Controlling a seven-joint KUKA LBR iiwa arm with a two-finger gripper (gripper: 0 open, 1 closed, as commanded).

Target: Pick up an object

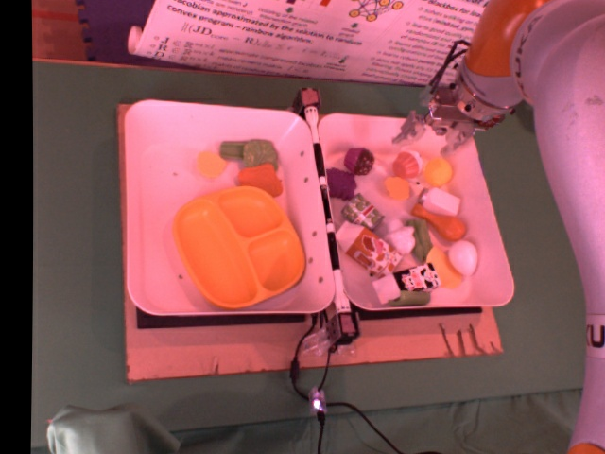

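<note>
Grey arm: KUKA w/ orange band above wrist, reaches in from right side of view, bent over far right corner of right bin.
End effector [434, 131]: dark metal two-finger unit, hangs over far rim of the shallow white right bin [492, 253]; fingers spread apart, nothing between them.
Nearest objs: pink-and-white cupcake toy [407, 165] just below the end effector, toward camera; round orange-yellow fruit toy [438, 171] beside it, to its right. Neither touches the fingers.
Other right-bin objs: dark purple berry-like toy [358, 161] to the left of the cupcake, second purple piece [339, 183] near the divider; small white bottle w/ dark cap [437, 200]; orange carrot-shaped toy [440, 223]; white egg [463, 257] near right wall; red patterned carton [373, 253]; black-and-white cow-print box [417, 279] at near edge. All well apart from the end effector.
Left bin [151, 140]: shallow white, holds orange plastic 3-compartment plate [239, 245], green block toy [250, 150], orange wedge [260, 179], small yellow disc [211, 165].
Divider: black-and-white striped bar [323, 197] between bins.
Desk [76, 253]: dull green; bins sit on brown cardboard sheet [208, 348].
Far edge: printed poster [312, 12] lying past bins.
</note>
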